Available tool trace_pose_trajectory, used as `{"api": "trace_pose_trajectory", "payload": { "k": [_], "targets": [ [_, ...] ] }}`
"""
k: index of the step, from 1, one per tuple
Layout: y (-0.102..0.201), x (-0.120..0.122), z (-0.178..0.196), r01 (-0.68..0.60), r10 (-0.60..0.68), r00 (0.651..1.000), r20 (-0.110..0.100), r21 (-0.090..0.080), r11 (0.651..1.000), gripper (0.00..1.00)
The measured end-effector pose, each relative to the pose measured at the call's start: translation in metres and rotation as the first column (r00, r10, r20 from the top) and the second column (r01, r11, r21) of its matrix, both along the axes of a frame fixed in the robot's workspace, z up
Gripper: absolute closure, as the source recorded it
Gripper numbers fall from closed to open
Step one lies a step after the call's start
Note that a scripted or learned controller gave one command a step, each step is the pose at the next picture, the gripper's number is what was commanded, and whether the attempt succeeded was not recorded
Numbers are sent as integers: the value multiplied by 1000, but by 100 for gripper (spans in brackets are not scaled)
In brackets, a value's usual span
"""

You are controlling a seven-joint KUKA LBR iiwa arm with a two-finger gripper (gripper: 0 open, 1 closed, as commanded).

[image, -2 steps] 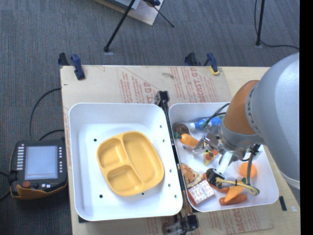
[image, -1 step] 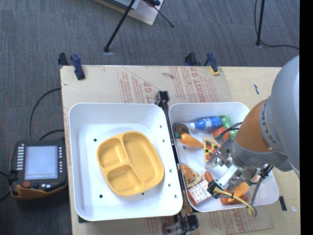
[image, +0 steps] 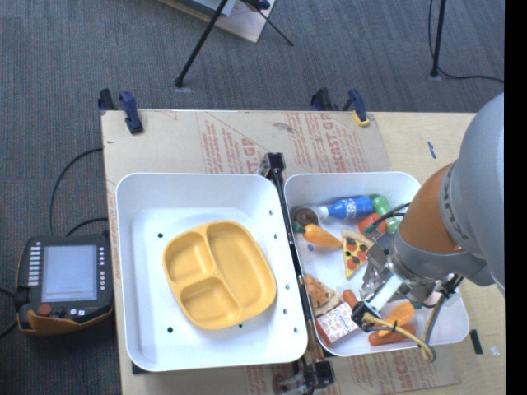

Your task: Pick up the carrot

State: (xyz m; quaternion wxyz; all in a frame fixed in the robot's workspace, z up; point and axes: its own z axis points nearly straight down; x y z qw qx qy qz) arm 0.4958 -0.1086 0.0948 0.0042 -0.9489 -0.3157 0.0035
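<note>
Now: gripper (image: 368,297) low over front half of right bin (image: 329,177), claw state cannot tell, nothing seen held. Carrot (image: 322,236) lies near bin's left wall, apart from gripper, tip close to pizza slice (image: 355,252). Best bet: move across, centre over carrot, close across its narrow body. Clutter: blue bottle (image: 346,208) behind, pastry (image: 317,290) and red box (image: 335,323) in front.

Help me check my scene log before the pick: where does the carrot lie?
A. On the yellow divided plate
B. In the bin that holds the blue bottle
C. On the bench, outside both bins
B: the carrot lies in the bin with the blue bottle, near the wall shared with the other bin, where the yellow plate sits.
</note>
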Motion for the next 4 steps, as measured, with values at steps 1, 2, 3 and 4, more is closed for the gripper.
{"api": "trace_pose_trajectory", "payload": {
  "k": [1,2,3,4],
  "targets": [
    [-61,-17,-7,11,-11,1000,15,-4,1000,100],
    [3,8,19,132,-132,991,5,-3,991,100],
    [92,-20,92,136,-136,991,4,-4,991,100],
    [92,-20,100,133,-133,991,-1,-4,991,100]
  ]
}}
